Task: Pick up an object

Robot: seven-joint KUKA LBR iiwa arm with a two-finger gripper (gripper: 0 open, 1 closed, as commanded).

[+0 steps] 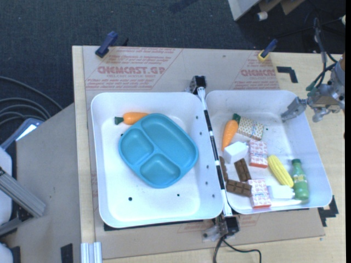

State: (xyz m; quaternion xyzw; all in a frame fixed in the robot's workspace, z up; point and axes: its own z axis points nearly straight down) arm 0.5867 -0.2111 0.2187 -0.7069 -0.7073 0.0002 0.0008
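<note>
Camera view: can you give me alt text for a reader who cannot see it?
The tool hangs over the right bin's upper right rim, above toy food including a carrot, corn and a green bottle. The left bin holds a blue divided plate and another carrot.

Red print reading "CHEMCAST GP" stands on the brown board [164,70] under the bins, once at about eleven o'clock and again, partly cut off, at about one o'clock. Smaller red lines beneath each are too fine to read. The packets in the right bin [323,169] show no legible print.
</note>
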